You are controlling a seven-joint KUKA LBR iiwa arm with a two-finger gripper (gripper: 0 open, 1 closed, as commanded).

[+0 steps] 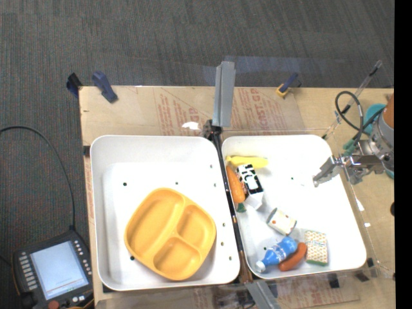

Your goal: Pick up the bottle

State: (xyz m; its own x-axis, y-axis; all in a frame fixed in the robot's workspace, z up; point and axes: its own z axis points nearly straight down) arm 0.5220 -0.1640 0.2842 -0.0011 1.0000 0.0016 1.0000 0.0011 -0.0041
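Note:
The bottle (275, 253) is small and blue with a white cap. It lies on its side near the front edge of the right bin (302, 153), cap pointing left. A red sausage-shaped toy (293, 257) touches its right side. My gripper (324, 174) hangs over the right part of the right bin, well behind and to the right of the bottle, with nothing in it.
The right bin also holds a small white carton (281, 221), a tan checked block (316, 246), a yellow banana (246, 161), an orange carrot (236, 184) and a black-and-white box (251, 179). A yellow divided plate (170, 234) lies in the left bin (109, 172). A grey post (224, 95) stands behind the bins.

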